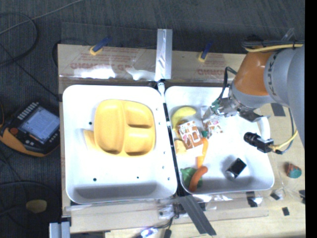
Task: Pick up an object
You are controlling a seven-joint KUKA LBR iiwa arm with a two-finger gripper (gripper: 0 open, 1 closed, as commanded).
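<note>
Orange carrot [199, 168] lies lengthwise, slanting toward the bin's [257, 182] near-left corner

Bright, even light falls from overhead, so both white bins [119, 190] look washed out and nearly overexposed, with only soft, faint shadows along their inner walls and under the yellow tray [124, 127]. Glare streaks the clear plastic sheet [111, 63] and the silver tape strip [164, 53] at the top. The dark floor [29, 43] stays dim, and the picture is slightly soft and grainy throughout.
</note>
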